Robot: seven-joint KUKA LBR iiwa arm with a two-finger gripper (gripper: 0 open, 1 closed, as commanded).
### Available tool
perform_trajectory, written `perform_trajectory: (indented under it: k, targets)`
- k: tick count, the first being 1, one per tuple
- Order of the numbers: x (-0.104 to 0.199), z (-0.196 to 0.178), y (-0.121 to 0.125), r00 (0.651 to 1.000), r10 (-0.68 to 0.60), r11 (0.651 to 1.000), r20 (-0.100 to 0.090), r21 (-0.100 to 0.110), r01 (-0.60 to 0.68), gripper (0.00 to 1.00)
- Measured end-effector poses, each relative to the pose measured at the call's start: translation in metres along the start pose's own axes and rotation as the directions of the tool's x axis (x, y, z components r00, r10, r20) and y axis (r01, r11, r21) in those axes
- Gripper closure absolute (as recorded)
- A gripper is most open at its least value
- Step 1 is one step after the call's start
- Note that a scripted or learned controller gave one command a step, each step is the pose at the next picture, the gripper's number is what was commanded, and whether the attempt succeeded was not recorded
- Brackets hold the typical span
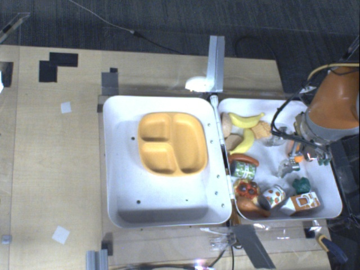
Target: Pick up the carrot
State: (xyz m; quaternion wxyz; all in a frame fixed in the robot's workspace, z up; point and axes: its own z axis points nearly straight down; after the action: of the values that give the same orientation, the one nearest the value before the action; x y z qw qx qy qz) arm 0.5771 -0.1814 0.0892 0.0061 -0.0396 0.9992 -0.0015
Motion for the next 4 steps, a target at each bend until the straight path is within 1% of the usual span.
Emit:
perform_trajectory:
  k: [1, 2, 3, 4]
  targets:
    - [-0.004, -0.014, 0.0, 1.0, -0.005, 1.0, 0.012, 0.003, 0.005, 1.0]
    - [-0.004, -0.014, 0.001, 1.0, -0.005, 1.0, 0.011, 0.003, 0.005, 0.0]
    - [0.03, -0.001, 0.015, 1.0, 0.001, 1.0, 0.005, 0.0, -0.001, 0.0]
    - [0.066, -0.002, -0.019, 0.997, 0.079, 0.997, 0.007, 0.001, -0.079, 0.0]
